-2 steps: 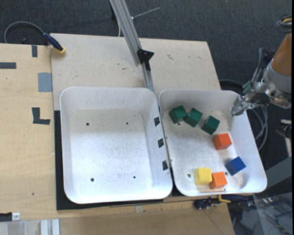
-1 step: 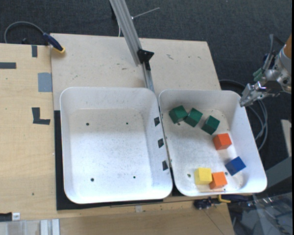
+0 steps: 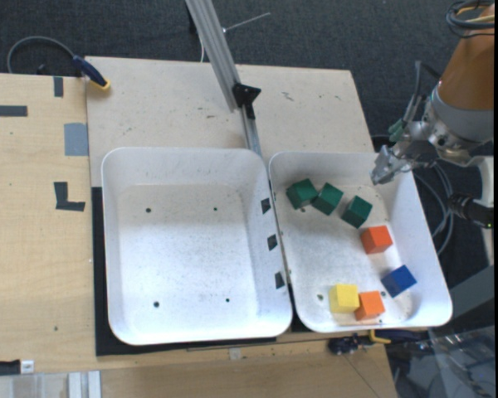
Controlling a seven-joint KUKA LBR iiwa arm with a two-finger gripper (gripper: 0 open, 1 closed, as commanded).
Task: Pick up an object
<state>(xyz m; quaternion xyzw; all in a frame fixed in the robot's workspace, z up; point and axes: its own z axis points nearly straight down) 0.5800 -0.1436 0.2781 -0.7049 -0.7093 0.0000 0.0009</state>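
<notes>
The left bin [image 3: 187, 247] lies to the left of the right bin [image 3: 423, 247], their rims touching along the middle. Inside the right bin, three green blocks [image 3: 328, 198] sit in a row near its far wall, the first two touching and the third just beside them. Nearer the bin's right wall lies an orange block [image 3: 376, 239], and below it a blue block [image 3: 398, 279]. Toward the bin's near wall a yellow block [image 3: 344, 297] touches a second orange block [image 3: 370, 304]. The gripper [image 3: 384, 171] hangs over the bin's far right corner, apart from all the blocks; whether its tips are spread or closed cannot be told, and nothing is seen in its hold. Above it rises the arm [image 3: 469, 81].
</notes>
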